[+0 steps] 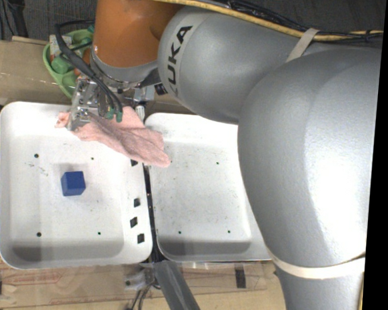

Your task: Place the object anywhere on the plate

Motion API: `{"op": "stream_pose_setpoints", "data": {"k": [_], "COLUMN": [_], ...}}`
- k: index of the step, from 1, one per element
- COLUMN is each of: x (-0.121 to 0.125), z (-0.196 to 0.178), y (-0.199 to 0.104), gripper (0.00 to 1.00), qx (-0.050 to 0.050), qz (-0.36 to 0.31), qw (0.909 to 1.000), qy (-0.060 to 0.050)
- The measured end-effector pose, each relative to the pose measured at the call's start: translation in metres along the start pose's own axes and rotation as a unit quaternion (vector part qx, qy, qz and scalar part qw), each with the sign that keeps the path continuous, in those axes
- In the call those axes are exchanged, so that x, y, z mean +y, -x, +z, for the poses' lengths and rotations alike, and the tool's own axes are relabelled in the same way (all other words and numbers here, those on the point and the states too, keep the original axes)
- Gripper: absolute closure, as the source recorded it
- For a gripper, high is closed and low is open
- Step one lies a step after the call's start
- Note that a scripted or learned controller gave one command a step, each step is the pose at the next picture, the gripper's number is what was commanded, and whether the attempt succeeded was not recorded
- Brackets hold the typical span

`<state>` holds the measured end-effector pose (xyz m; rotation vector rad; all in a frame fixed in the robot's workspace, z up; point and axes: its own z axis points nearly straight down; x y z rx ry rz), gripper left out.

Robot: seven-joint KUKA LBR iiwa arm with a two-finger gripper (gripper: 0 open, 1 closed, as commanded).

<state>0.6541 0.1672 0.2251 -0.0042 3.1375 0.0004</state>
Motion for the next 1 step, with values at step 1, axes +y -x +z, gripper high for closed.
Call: {"op": "stream_pose_setpoints", "data": {"k": [1], "x": [-0.0003], "z": [0.0000], "y": [0.0001], "gripper": [0.00], "qx": [0.000], "qz": [0.000], "qw": [1.0000], "qy": [0.000]}}
